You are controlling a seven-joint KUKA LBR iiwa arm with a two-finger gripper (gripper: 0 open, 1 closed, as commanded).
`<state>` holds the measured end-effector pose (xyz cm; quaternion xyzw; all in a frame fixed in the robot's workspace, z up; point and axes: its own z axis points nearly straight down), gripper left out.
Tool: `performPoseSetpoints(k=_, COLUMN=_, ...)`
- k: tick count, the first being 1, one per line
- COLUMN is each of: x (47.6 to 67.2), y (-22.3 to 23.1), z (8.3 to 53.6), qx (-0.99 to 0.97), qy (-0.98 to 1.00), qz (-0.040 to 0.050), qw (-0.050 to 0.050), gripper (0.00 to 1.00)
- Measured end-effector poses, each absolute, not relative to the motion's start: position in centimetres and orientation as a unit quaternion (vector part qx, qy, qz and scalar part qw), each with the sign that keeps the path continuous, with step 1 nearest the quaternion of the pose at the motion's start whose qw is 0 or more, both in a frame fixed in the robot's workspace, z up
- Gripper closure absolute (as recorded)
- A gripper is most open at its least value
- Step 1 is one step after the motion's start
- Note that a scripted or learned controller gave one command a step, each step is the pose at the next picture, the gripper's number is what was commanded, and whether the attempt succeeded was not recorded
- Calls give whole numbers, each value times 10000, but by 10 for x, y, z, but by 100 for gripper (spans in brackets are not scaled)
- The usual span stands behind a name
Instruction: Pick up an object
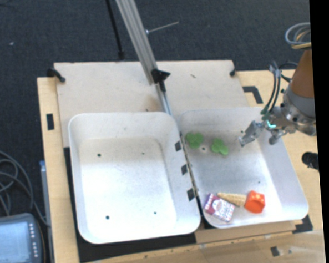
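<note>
Camera view shows the candidates for picking all lying in the right bin (278, 165): two green pieces (195, 139) near its upper left, just apart from each other, and along its lower edge a purple packet (219, 207), a tan cone (232, 197) and an orange piece (255, 201), crowded so close that they seem to touch. The gripper (260, 132) hangs over the bin's upper right, at the right of the frame, with its two fingers spread apart and nothing between them. The right-hand green piece (219, 147) looks the nearest and cleanest target (it has bare floor all round it), so a good approach would centre the open fingers over it, come straight down, and close only once they straddle it; the lower cluster risks catching a neighbour. The left bin (128, 175) completes the count: two bins, five objects.
</note>
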<state>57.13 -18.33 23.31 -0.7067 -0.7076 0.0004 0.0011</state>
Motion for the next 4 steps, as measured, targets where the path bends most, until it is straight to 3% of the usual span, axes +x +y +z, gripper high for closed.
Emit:
performPoseSetpoints(k=1, x=572, y=-183, z=235, qx=-7063, qy=-7079, qz=-7, qw=-8, gripper=0)
performPoseSetpoints(k=2, x=569, y=-188, z=173, qx=-7075, qy=-7067, qz=19, qw=10, gripper=0)
performPoseSetpoints(k=4, x=563, y=-186, z=100, qx=-7086, qy=-7056, qz=13, qw=-3, gripper=0)
